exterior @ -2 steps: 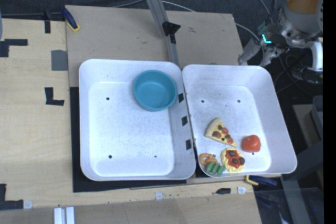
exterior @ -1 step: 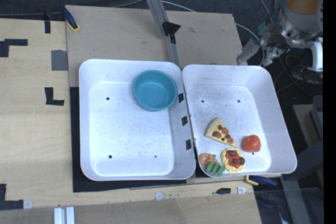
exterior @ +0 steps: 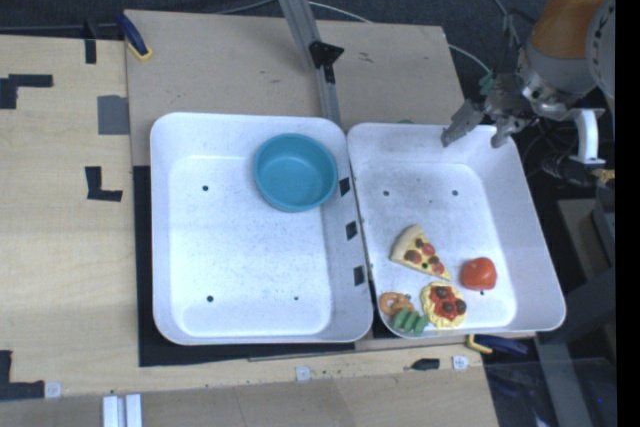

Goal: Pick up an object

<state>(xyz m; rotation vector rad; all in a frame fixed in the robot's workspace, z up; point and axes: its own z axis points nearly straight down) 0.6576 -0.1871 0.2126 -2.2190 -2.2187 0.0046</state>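
My gripper (exterior: 474, 133) hangs over the far right corner of the right bin (exterior: 450, 180), its two fingers spread apart with nothing between them. Well below it in that bin lie a pizza slice (exterior: 418, 251), a red tomato (exterior: 479, 272), a small round pizza (exterior: 443, 304), a pretzel (exterior: 394, 301) and a green piece (exterior: 407, 320). In the left bin (exterior: 215, 260), a blue bowl (exterior: 294, 171) rests near the far right corner.
A metal pole (exterior: 300, 15) slants down to the gap between the bins. Cables run behind the right bin. Black tape marks lie on the bench at the left.
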